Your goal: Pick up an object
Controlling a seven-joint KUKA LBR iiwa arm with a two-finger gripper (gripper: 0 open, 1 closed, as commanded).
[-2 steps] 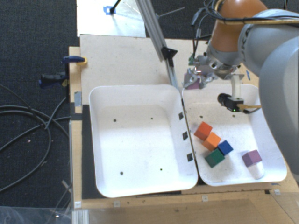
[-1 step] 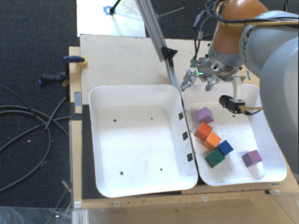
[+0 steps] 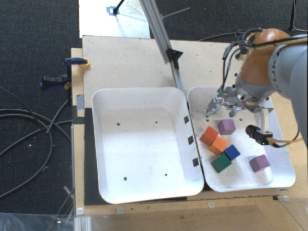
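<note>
The right bin (image 3: 284, 177) holds several small blocks. A purple block (image 3: 226, 126) lies just below my gripper (image 3: 222, 107), whose two metal fingers (image 3: 212, 107) spread apart with nothing between them. Lower down sit a red-orange block (image 3: 209, 135), an orange block (image 3: 219, 145), a blue block (image 3: 232, 152) and a green block (image 3: 221, 163), packed close together. Another purple block (image 3: 259, 162) rests apart toward the bin's lower right. The grey arm with its orange band (image 3: 260, 57) reaches in from the right.
The left bin (image 3: 98, 143) stands beside the right one, with a shared wall between them. A slanted metal pole (image 3: 159, 28) crosses above the bins' far edge. A black cable plug (image 3: 257, 134) hangs by the gripper. Blue clamps (image 3: 65, 73) grip the bench's left edge.
</note>
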